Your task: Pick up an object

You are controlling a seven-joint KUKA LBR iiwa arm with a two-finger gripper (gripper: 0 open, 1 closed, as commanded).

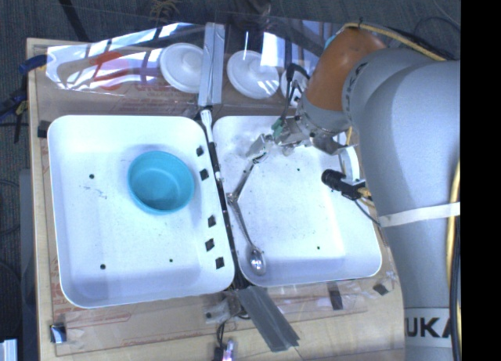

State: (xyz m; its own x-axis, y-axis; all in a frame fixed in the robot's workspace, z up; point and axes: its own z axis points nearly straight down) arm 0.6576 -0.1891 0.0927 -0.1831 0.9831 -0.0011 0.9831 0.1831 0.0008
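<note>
Where white bins meet, round glossy blue bowl, slim metal spoon

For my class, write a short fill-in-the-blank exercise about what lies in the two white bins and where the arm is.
1. The blue bowl sits in the ____ bin.
2. The spoon lies in the right bin, near the edge it shares with the ____ bin.
3. The gripper is over the ____ bin.
4. The band above the arm's wrist is ____.

Missing words: left; left; right; orange
</note>
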